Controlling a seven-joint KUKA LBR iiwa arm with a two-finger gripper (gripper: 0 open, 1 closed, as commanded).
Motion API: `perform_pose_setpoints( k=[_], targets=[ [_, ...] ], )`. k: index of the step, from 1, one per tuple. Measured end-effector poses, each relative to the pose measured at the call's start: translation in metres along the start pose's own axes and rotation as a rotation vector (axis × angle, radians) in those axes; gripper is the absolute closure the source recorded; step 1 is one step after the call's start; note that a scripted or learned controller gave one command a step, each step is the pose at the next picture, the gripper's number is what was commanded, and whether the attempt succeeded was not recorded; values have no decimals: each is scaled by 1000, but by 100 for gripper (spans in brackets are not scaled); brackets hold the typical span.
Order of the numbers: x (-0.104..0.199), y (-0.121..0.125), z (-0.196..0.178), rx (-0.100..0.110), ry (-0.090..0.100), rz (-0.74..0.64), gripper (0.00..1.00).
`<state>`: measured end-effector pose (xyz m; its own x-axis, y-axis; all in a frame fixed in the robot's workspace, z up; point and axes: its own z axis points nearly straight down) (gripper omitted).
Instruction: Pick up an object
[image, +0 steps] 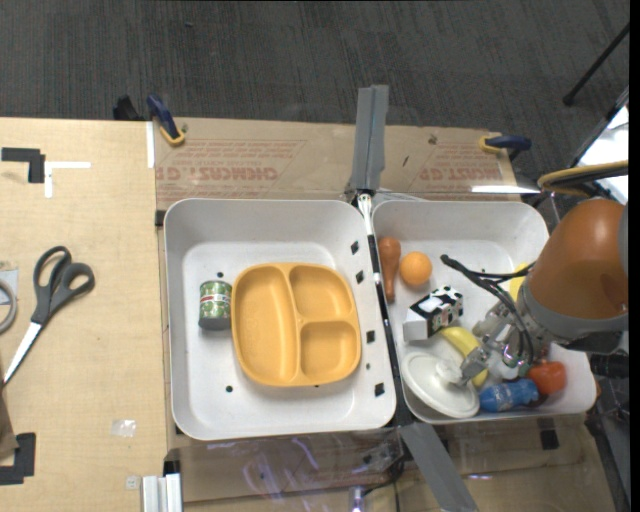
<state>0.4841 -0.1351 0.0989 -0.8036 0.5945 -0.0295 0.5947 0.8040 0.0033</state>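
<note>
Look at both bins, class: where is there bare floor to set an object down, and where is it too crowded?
Left bin: bare floor runs above the yellow divided plate, and below the small green can on the plate's left. Right bin: bare strip along the far wall, beyond the orange ball. Its near half is crowded: white dish, banana, blue item and the hand.

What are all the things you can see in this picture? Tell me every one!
Divided plate: 1, yellow-orange, left bin.
Small can: 1, green, left of the plate.
Orange ball: 1, orange, right bin.
Black-and-white box: 1, right bin middle.
Banana: 1, yellow, right bin.
White dish: 1, right bin front.
Blue toy: 1, right bin front.
Red-orange thing: 1, right bin corner.
Scissors: 1, black handles, bench left.
Bins: 2, white.
Arm: 1, grey and orange, right.
Hand: 1, over the white dish.
</note>
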Motion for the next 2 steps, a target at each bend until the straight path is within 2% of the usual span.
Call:
perform_pose_setpoints(
  k=[1,2],
  targets=[
    [1,3,-9,-4,5,-4,100],
    [42,63,-94,3,28,65,100]
  ],
)
